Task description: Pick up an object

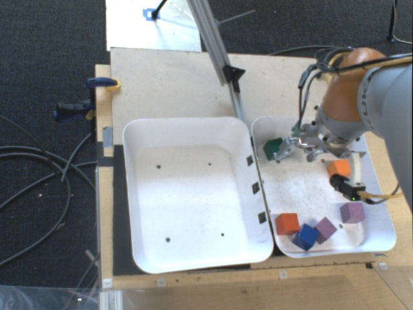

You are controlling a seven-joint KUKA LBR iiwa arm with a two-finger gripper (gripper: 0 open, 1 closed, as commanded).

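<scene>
Tool (288,148): beside green block (272,147), near right bin (387,234) far wall; grip state indeterminable. Recommend centring over block before closing.

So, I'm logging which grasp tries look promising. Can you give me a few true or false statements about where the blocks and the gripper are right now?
1. All the blocks lie in the right bin. True.
2. The gripper is over the left bin. False: it is over the right bin, near its far left corner.
3. The green block sits right by the gripper. True; whether it is gripped cannot be told.
4. The blue block lies alone at the far end of the bin. False: it is at the near edge, between the red-orange block and a purple block.
5. A second purple block lies near the bin's right side. True.
</scene>
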